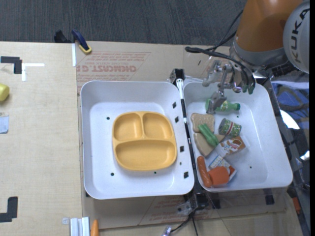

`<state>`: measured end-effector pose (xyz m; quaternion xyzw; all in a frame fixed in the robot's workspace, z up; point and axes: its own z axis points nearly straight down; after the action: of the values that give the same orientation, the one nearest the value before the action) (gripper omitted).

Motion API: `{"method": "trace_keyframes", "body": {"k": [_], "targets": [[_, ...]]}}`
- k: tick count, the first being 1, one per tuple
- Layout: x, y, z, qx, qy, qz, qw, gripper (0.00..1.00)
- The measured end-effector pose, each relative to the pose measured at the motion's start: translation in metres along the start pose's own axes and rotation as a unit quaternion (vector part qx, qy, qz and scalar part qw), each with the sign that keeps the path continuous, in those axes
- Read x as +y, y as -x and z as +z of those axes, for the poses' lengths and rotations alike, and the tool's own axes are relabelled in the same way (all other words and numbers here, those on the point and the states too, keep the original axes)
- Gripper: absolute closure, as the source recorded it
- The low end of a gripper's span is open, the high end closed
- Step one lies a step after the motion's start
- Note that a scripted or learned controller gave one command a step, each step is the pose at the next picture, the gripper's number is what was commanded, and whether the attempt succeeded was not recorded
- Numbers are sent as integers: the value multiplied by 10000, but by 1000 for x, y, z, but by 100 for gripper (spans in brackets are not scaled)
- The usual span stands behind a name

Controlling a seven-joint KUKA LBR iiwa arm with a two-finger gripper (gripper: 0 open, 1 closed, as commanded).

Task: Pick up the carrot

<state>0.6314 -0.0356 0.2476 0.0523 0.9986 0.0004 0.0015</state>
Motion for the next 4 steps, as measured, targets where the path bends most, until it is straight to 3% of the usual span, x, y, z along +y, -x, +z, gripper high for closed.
{"method": "trace_keyframes", "body": {"k": [1,2,3,4], "targets": [[97,-22,52,4,-1,82,10000,0],[209,-29,155,-4,2,16,10000,0],[214,-90,153,-20,10,1576,9875,0],[240,-152,148,-109,69,2143,9767,0]]}}
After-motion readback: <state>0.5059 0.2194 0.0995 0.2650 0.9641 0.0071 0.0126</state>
